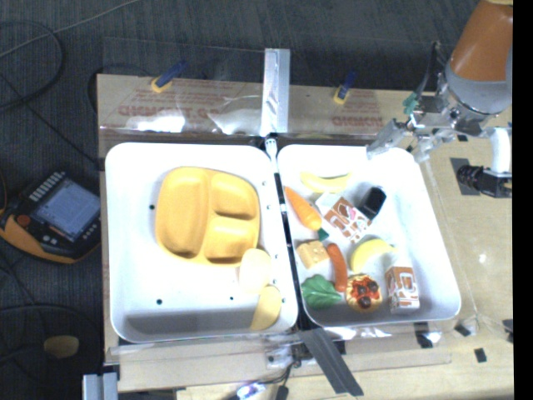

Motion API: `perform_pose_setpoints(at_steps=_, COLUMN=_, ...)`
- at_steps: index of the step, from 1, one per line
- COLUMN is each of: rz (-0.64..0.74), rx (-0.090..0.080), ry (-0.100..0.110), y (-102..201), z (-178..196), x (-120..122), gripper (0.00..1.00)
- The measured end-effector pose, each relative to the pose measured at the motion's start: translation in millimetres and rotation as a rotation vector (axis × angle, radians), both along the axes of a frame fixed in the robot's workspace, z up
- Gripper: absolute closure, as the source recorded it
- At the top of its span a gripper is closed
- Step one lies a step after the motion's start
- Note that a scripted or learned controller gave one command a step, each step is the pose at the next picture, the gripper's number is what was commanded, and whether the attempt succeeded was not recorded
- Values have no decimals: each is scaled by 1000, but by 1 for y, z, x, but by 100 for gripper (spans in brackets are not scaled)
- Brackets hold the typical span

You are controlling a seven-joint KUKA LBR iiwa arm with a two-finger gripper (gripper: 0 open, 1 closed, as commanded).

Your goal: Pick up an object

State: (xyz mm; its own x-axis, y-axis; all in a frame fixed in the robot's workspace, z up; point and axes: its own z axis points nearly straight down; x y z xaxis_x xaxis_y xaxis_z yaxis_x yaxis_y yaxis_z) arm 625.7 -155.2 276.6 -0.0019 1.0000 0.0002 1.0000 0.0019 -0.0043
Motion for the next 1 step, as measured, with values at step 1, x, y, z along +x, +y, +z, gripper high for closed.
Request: perform_pose_setpoints(at_steps=1, rz=130, rx=1, ry=1, y=33, z=-158, x=-2, gripper=0)
